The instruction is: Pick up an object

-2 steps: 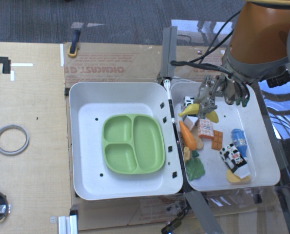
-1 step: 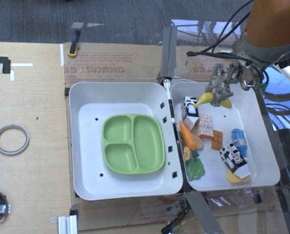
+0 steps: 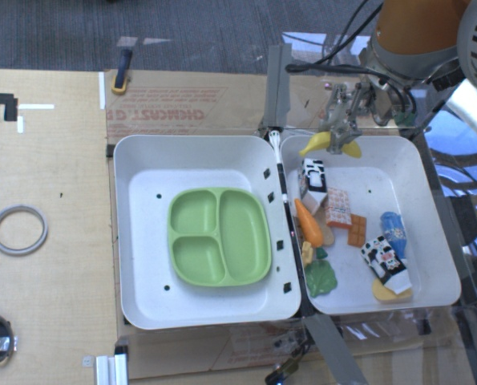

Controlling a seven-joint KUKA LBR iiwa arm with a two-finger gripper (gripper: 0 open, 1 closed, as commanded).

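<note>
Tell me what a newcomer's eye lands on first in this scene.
The green divided plate sits alone in the left bin. The right bin holds a jumble of toy food along its left side. At its far edge, the tool hangs with a yellow banana between its fingers.

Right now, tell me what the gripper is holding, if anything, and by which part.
The gripper holds the yellow banana, pinched near its middle, with both ends sticking out to either side, lifted above the far edge of the right bin.
</note>
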